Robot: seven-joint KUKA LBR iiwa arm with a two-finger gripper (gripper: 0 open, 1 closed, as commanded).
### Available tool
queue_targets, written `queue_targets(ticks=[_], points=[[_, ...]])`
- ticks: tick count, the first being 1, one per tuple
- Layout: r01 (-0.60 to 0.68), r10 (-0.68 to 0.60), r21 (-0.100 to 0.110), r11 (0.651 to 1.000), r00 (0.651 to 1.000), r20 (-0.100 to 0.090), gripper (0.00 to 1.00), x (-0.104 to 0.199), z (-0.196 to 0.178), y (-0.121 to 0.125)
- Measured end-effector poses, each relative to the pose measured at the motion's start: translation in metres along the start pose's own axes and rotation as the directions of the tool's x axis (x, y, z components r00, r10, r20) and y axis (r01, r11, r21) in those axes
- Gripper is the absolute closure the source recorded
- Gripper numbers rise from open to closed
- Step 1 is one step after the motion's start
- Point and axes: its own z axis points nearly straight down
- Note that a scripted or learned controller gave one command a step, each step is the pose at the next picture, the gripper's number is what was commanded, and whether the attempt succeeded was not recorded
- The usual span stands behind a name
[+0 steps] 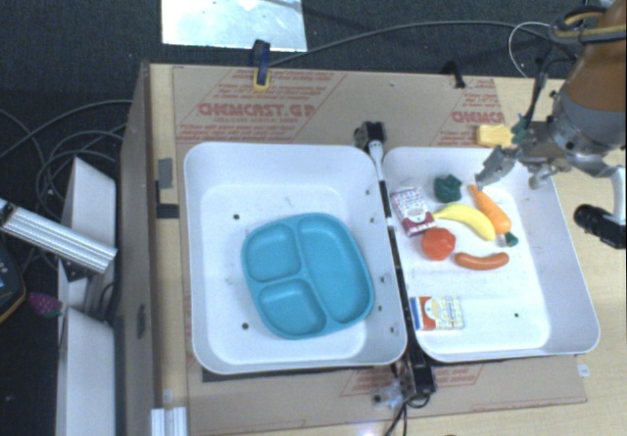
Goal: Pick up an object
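- The two-finger gripper (509,168) is being held over the upper right of the frame, above the top edge of the right-hand shallow white bin (563,258).
- Its jaws are being kept apart, with nothing seen between them.
- The orange plastic toy carrot (490,209) is lying just below and left of the jaws, beside the yellow toy banana (468,219).
- A good grasp is judged to need a descent centred on the carrot, jaws being closed across its narrow width, with the banana being avoided.
- The blue divided plastic tray (306,272) is resting in the left bin.
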Motion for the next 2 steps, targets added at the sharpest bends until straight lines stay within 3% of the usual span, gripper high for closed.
queue_targets(ticks=[1, 2], points=[[0.001, -0.001, 0.003, 1.000, 1.000, -0.001, 0.00, 0.017, 0.131, 0.050], [-0.003, 0.003, -0.020, 1.000, 1.000, 0.003, 0.00, 0.030, 0.145, -0.015]])
